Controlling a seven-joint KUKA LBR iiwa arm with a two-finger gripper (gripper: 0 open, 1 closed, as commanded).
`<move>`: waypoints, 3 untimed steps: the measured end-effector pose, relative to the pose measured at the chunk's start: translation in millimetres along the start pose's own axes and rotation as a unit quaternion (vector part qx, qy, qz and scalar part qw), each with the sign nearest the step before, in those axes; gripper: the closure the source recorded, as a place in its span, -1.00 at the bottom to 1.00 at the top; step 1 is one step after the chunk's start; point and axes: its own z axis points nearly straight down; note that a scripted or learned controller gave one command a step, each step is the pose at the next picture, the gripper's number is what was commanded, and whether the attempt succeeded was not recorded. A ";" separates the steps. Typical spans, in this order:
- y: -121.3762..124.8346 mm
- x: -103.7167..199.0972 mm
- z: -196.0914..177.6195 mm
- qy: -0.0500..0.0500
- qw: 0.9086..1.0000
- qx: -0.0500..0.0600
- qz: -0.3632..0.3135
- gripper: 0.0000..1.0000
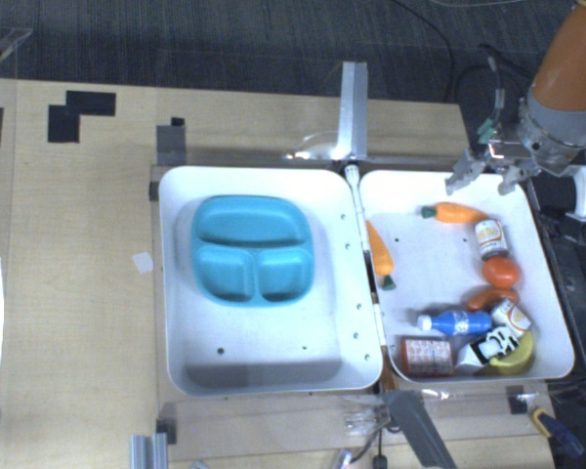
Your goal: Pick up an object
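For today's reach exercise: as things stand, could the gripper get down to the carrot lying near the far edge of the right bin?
Probably yes. The gripper hangs open just above the carrot, with nothing lying over it; the small bottle sits beside it, apart.

You've got the arm (pixel 572 62) up in the top right corner: a fat, rounded orange band, and under it a pale grey collar at the wrist. Below that, look, a cluster of darker metal parts with a small bright glint of light and a touch of green on its left side. Your gripper (pixel 488 175) is slim grey metal, two thin fingers (pixel 463 178) splaying out from the wrist block.
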 end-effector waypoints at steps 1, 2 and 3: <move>5.8 -52.1 132.4 -0.001 0.999 -0.002 -0.048 -1.00; 7.2 -51.1 121.3 -0.001 0.999 -0.004 -0.050 1.00; 1.4 3.3 -2.8 0.000 1.000 -0.002 0.021 1.00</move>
